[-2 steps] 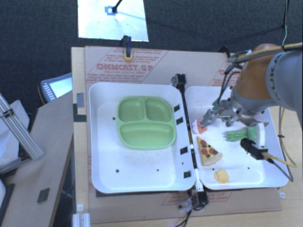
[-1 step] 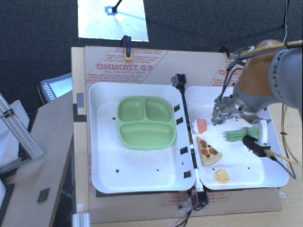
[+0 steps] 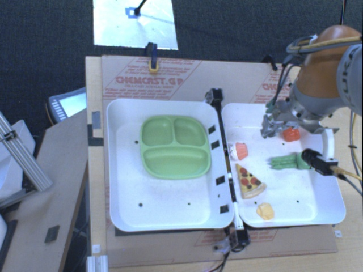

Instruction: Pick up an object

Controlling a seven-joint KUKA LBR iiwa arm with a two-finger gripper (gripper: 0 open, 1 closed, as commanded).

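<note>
Camera view is showing two white bins lying side by side on the surface (image 3: 187,75). The arm (image 3: 329,67) is reaching in from 3 o'clock, and the tool (image 3: 273,126) is hanging over the right bin (image 3: 329,205), toward its 12 o'clock part; its state cannot be told. An orange piece (image 3: 291,134) is lying just beside the tool at its 3 o'clock. A green toy (image 3: 288,162), a pizza slice (image 3: 249,181), a pink-and-white piece (image 3: 239,151) and a yellow piece (image 3: 265,211) are resting in that bin. A green plate (image 3: 173,147) is sitting in the left bin (image 3: 122,208).
</note>
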